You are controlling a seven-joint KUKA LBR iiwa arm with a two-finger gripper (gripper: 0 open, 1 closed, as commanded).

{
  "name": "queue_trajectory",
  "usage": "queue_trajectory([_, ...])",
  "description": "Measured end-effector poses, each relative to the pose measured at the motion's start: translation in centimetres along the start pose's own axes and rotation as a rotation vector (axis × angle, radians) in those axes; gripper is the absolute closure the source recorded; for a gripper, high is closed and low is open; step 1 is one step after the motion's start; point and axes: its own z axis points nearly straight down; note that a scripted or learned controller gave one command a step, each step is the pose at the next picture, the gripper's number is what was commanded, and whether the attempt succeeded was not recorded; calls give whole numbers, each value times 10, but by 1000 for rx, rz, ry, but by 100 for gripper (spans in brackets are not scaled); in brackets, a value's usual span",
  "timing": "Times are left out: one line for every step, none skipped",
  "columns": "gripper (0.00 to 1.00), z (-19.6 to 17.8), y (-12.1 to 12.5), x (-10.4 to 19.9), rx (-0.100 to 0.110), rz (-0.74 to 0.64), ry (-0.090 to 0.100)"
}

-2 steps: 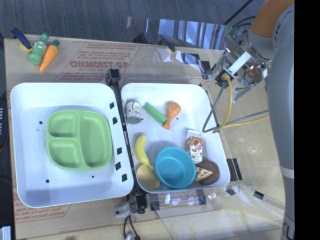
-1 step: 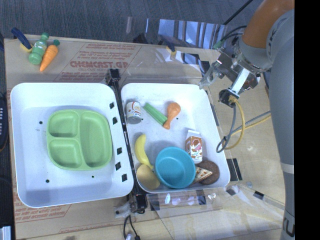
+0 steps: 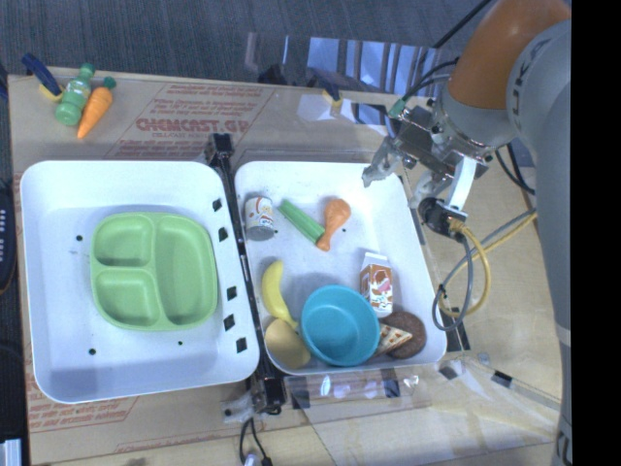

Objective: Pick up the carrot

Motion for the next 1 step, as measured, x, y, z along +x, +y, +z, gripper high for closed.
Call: queue_trajectory([100,82,-38,-6,-1,-455,-2])
